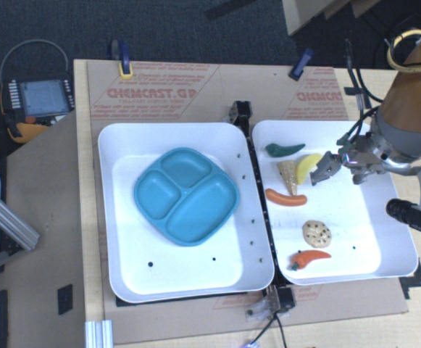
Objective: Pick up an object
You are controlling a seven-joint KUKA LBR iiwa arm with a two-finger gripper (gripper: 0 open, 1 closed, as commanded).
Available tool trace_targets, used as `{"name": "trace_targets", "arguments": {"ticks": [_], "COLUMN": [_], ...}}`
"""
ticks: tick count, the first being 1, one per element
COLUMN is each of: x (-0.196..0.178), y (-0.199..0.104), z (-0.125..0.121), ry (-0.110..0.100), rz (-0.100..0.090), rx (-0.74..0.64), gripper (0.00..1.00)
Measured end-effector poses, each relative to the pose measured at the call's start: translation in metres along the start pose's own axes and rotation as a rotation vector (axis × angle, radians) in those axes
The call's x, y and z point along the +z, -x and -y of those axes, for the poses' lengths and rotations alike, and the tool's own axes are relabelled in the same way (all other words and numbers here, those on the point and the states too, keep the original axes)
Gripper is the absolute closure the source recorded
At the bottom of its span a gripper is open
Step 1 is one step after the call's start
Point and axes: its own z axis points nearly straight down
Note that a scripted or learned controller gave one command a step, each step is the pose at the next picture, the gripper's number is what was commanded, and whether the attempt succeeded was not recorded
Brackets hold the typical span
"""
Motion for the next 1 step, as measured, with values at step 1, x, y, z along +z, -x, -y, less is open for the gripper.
{"name": "trace_targets", "arguments": {"ticks": [1], "x": [0.0441], "y": [0.0038], "z": [-0.0018], "ry": [-0.006], "rz": [-0.001], "rx": [0.001], "gripper": [0.0]}}
